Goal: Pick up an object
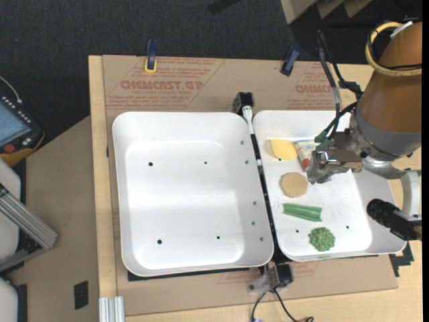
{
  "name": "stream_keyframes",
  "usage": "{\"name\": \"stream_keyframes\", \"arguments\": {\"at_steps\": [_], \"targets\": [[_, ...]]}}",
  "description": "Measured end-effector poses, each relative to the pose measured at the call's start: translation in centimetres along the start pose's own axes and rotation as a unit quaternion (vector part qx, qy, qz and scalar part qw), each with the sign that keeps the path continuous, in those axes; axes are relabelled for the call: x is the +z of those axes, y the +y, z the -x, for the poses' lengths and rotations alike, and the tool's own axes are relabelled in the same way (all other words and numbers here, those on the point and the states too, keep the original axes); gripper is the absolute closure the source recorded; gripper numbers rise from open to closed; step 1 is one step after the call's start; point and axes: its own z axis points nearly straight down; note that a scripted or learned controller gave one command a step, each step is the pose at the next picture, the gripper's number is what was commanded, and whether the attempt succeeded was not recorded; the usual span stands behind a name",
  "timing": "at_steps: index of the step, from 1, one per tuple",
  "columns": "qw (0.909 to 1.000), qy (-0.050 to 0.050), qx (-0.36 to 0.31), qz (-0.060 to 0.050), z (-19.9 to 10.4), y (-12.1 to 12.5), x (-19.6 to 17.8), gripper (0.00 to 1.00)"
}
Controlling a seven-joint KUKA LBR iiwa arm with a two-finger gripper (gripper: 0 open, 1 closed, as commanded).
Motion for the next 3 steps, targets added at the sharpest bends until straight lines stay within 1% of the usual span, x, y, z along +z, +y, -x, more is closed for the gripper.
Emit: {"name": "stream_keyframes", "arguments": {"at_steps": [1,2,3], "targets": [[1.0000,0.001,-0.005,0.008,-4.6,0.1,-2.5,1.00],[0.9999,0.001,-0.003,0.014,-5.0,0.1,-13.2,1.00],[1.0000,0.000,-0.003,0.002,-7.0,0.0,-6.0,1.00]]}}
